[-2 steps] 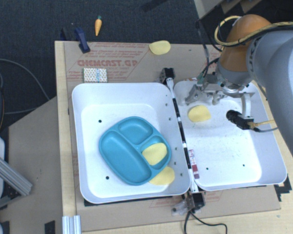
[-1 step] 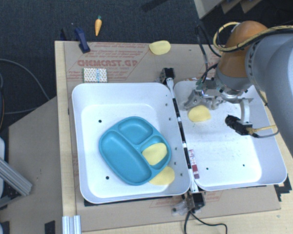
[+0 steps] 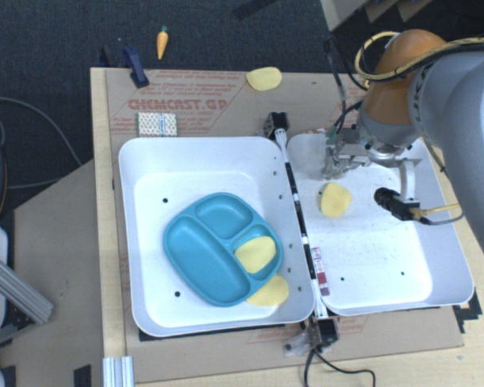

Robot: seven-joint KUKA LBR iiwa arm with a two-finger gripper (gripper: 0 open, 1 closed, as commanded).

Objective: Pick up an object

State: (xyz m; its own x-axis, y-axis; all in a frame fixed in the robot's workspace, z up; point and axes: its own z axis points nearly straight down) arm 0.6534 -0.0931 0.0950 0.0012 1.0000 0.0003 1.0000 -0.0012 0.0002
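gripper (image 3: 336,166): low over the back-left part of the right bin (image 3: 436,285), hanging from the grey arm (image 3: 460,111) with its orange band. Can't tell how its tips stand; too small and cluttered with cables.
yellow piece in right bin (image 3: 335,200): pale yellow, smooth, rounded lump, chip-like. Lies flat on the bin floor just in front of the gripper, very close, contact not clear. Not seen between the fingers.
its axis: only slightly longer than wide; long axis runs roughly front to back in the view, narrower end toward the gripper. Weak elongation, so direction is approximate.
left bin (image 3: 145,168): holds a blue divided plate (image 3: 206,252), set on a diagonal.
yellow piece on plate (image 3: 256,253): same pale yellow, oval, sits in the plate's small right compartment, long axis tilted up to the right.
yellow piece beside plate (image 3: 269,292): on the bin floor, touching or tucked under the plate's front-right edge.
bench (image 3: 202,95): brown board behind the bins carries another yellow piece on the board (image 3: 264,78), oval, long axis left to right.
small orange carrot (image 3: 162,42): on the dark floor beyond the board, upright in the view.
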